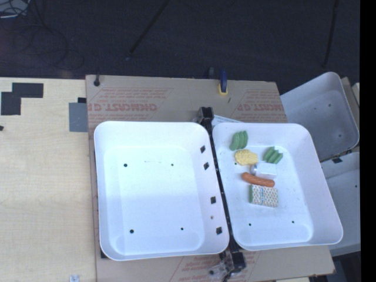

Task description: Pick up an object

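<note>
Nearest, a dark metal clip at the foot of the seam between the two bins, sitting on the front edge of a brown cardboard sheet with red lettering printed on it; the sheet lies under both bins on a pale wooden bench.

Left bin: shallow, white, a few small dark holes in its floor.

Right bin: same make, touching the left bin along the seam, where a row of small black tabs runs; it holds all the loose items, gathered in its far middle part:
- green pod-shaped piece, farthest back;
- yellow lumpy piece, just in front of it;
- second green piece, to the right of the yellow one;
- small white block, just below the second green piece;
- orange-red sausage shape, lying crosswise, touching the white block's near edge;
- speckled green-and-white block, just in front of the sausage shape, nearest the front of the group.

Other fittings: blue-and-yellow clamp at the sheet's far edge; grey square and black stepped patch on the bench at the left; white panel leaning beyond the right bin; dark floor with cables behind.

Gripper: whether released, clenched or grasping anything, I cannot tell; every item lies loose on the bin floor.
</note>
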{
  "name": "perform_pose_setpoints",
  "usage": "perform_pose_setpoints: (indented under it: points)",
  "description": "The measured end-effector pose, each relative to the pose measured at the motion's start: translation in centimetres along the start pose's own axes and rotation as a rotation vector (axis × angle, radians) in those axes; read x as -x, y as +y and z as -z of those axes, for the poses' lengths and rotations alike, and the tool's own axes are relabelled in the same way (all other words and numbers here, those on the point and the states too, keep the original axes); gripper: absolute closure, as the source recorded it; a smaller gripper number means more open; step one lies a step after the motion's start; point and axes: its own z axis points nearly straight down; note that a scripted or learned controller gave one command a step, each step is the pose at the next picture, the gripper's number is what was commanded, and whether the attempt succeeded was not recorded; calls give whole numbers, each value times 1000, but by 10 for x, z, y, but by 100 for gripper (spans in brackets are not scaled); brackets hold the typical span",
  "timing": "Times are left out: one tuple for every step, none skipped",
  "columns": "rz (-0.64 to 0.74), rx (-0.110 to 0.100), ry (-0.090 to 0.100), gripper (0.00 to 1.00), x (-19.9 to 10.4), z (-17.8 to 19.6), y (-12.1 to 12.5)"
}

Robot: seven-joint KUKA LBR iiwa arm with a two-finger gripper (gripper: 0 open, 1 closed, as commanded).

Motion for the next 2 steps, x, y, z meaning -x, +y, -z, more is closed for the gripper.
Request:
perform_pose_setpoints:
  points:
    - [2, -32, 14, 0, -5, -174, -3]
    - [6, -18, 8, 100, -4, -156, -1]
